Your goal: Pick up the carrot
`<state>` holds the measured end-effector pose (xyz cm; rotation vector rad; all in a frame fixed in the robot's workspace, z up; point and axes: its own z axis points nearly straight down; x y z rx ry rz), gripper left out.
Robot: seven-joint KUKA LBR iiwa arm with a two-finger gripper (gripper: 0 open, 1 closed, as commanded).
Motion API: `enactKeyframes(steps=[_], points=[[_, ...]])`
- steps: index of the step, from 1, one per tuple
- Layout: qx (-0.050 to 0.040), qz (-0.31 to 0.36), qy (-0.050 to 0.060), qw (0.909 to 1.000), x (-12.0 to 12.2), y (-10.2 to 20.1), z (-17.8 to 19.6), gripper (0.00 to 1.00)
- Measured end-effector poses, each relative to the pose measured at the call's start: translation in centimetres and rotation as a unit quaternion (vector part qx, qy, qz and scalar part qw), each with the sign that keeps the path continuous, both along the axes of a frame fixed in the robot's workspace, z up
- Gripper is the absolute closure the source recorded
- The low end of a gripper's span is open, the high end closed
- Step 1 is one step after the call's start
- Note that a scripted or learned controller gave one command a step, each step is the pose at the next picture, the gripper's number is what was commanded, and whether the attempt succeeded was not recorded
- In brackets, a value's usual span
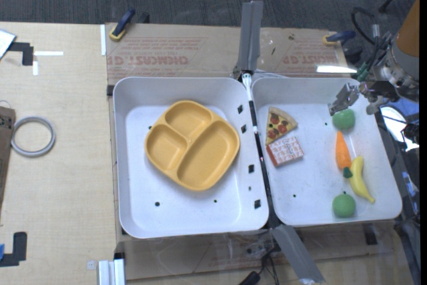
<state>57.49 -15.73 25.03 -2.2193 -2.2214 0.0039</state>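
**Workspace state: carrot in right bin, end effector above its upper right part**

On the bench (60, 210), far left, lies a roll of tape (31, 136). The left bin (127, 210) holds one yellow three-compartment plate (192, 144), set at an angle. The right bin (300, 210) holds, from left to right: a toy pizza slice (279, 124) with a small red-and-white printed box (285, 151) just below it; then a column of items (all near the right wall). In that column, a green ball (343, 119) sits uppermost, the carrot (342, 151) lies directly below it, a banana (361, 178) touches the carrot's lower end, and a second green ball (344, 205) lies lowest. The end effector (348, 99) hangs just above the upper green ball; whether its fingers are open or closed cannot be determined. The carrot lies apart from it.
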Motion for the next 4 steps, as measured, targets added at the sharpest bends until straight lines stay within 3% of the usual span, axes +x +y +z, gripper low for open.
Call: enactKeyframes(steps=[1,2,3,4], points=[[-0.0007,0.020,-0.001,0.9998,1.0,-6.6,-1.6,0.00],[0.0081,-0.102,0.000,0.9947,2.9,-5.1,-15.9,0.00],[0.0018,-0.118,0.000,0.9930,1.2,-4.4,-15.9,0.00],[0.0033,-0.145,0.000,0.9895,-2.0,-4.4,-15.8,0.00]])
